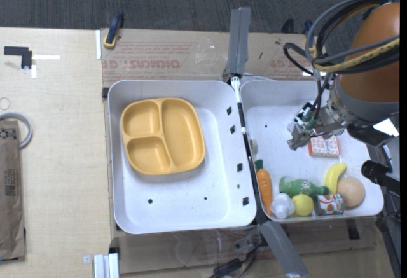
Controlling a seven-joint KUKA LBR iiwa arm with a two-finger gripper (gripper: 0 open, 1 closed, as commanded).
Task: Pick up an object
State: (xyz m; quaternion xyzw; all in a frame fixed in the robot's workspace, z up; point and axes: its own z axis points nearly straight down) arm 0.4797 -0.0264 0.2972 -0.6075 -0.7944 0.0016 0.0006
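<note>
I see the two-finger gripper point(299, 137) hovering at ten o'clock of the small red-and-white carton point(324, 147); I cannot tell its grip state

— Where does the arm point(372, 48) stand?
— It comes in from the right; its orange band bulks large near the top right corner; black cables loop over it.
— And the gripper point(297, 140)?
— It hangs low off the wrist, pointing down and leftward; the grey fingertips sit close together; nothing shows between them.
</note>
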